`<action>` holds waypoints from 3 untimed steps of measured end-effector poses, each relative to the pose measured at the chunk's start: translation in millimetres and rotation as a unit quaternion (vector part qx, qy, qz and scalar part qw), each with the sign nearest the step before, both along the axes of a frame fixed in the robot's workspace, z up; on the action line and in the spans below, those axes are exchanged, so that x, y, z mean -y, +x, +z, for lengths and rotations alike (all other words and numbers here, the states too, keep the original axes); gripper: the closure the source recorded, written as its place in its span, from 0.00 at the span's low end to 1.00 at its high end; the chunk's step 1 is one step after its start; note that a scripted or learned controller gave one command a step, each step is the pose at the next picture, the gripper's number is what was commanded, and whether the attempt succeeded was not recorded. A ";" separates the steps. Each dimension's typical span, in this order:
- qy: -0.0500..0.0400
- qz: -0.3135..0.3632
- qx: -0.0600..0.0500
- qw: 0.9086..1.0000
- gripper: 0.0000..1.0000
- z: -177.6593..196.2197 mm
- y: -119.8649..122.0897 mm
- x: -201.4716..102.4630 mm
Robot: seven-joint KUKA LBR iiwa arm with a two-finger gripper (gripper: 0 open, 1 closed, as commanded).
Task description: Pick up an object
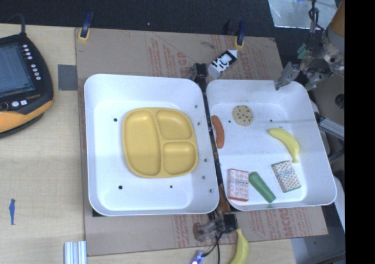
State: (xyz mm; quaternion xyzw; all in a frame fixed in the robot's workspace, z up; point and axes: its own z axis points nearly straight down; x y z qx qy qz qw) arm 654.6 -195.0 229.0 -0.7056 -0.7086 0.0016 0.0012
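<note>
1. I see the pickable items lying in the right bin [310,105]: a cookie [242,115] near the far wall, a sausage [218,131] along the left wall, and a banana [286,142] toward the right side.
2. Along the near wall I see a small red-and-white packet [238,184], a green vegetable [261,187] just beside it, and a patterned packet [286,176] further right.
3. I see the gripper [299,72] at the far right corner of that bin, above its rim and well apart from every item. I cannot tell how its jaws stand; nothing is visibly held.
4. The left bin [102,140] holds a yellow divided tray [159,141], lying flat at its centre.
5. Both bins rest on a cardboard sheet [146,52] held by clamps at its far edge.
6. A second banana [240,247] lies outside the bins at the near edge.
7. A handheld control pad [20,84] sits on the bench at the far left.
</note>
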 end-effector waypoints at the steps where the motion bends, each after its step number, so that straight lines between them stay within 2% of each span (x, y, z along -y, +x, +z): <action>1: 0.000 0.000 -0.001 1.000 0.00 -136.5 -94.7 -1.7; 2: -0.001 0.002 -0.002 1.000 1.00 -125.7 -94.4 -0.4; 3: 0.000 0.001 0.000 1.000 1.00 -137.3 -23.7 -83.0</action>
